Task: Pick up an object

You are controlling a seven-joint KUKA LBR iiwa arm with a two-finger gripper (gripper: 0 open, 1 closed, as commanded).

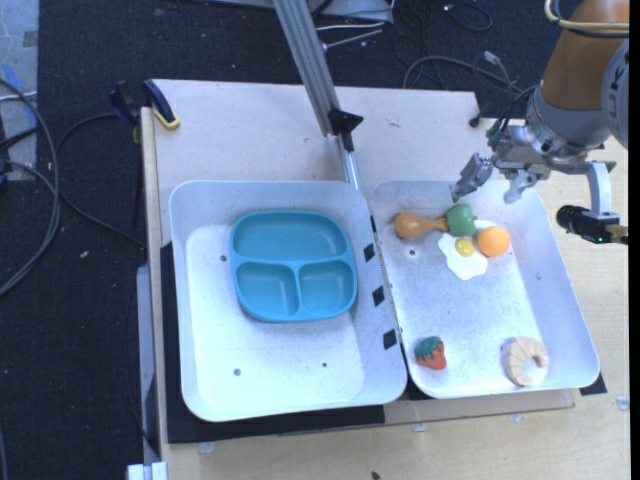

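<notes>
My gripper (pixel 495 184) hangs open above the far edge of the right bin (pixel 560 298), with nothing between its two fingers. Just below it lie a green ball (pixel 461 218), a brown drumstick-shaped toy (pixel 415 226), an orange ball (pixel 493 241) and a fried-egg toy (pixel 463 257), all close together. Nearer the front of that bin sit a strawberry toy (pixel 431 352) and a tan pastry-like toy (pixel 525 360).
The left bin (pixel 200 368) bears a blue divided plate (pixel 294 265). A slanted metal pole (pixel 310 53) comes down to the bench between the bins' far edges. Cables lie on the dark floor behind and to the left.
</notes>
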